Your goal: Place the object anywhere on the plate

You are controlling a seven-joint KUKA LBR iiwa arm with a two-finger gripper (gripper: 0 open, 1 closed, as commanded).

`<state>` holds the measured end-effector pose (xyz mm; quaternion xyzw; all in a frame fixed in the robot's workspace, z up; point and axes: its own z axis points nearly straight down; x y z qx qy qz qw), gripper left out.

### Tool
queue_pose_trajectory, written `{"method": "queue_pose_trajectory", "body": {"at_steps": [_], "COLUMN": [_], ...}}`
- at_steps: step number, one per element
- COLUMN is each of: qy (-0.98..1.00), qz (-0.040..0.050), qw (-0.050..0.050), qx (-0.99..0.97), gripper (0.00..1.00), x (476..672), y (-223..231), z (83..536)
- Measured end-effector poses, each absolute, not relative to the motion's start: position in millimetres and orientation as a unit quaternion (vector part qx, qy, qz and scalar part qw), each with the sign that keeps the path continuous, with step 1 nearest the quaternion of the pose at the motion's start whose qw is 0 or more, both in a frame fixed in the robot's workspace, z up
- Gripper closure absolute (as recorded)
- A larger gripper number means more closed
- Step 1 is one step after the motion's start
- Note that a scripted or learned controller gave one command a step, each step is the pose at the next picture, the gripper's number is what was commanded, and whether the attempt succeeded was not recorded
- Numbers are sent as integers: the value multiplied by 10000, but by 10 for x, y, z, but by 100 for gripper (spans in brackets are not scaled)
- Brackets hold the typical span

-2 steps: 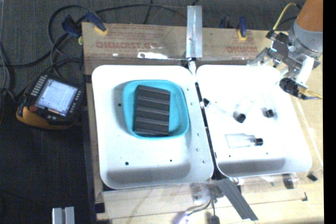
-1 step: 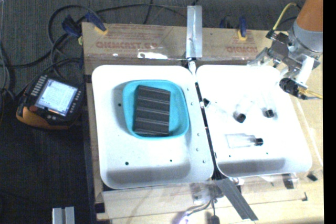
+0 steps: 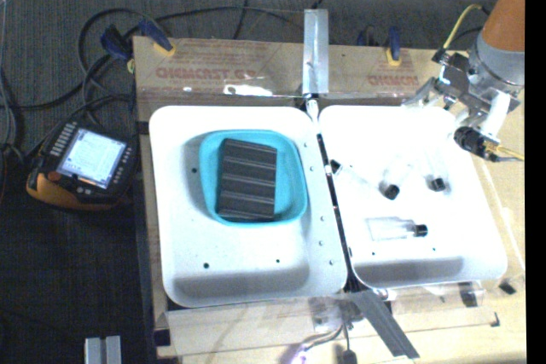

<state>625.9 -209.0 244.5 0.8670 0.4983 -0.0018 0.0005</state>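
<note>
A light-blue plate (image 3: 295,187) lies in the left bin (image 3: 175,251). A dark grey ribbed block (image 3: 247,179) rests flat on the plate, near its middle. My gripper (image 3: 467,111) hangs over the far right corner of the right bin (image 3: 478,256), well away from the plate. In the right bin lie clear plastic vials with black caps: one lying flat near the front (image 3: 397,228), and two more further back (image 3: 390,189) (image 3: 437,182). The vials are see-through and hard to outline against the white bin.
A metal divider post (image 3: 316,55) stands behind the seam between the bins. A handheld pendant with a lit screen (image 3: 85,159) lies on the floor to the left, with cables around it. Blue and yellow clamps hold the cardboard back edge (image 3: 222,68).
</note>
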Motion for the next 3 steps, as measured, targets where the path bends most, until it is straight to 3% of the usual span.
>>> {"method": "queue_pose_trajectory", "body": {"at_steps": [3], "qy": [4983], "qz": [-18], "qw": [5], "qx": [8670], "gripper": [0], "x": [6259], "y": [-2090], "z": [2445]}}
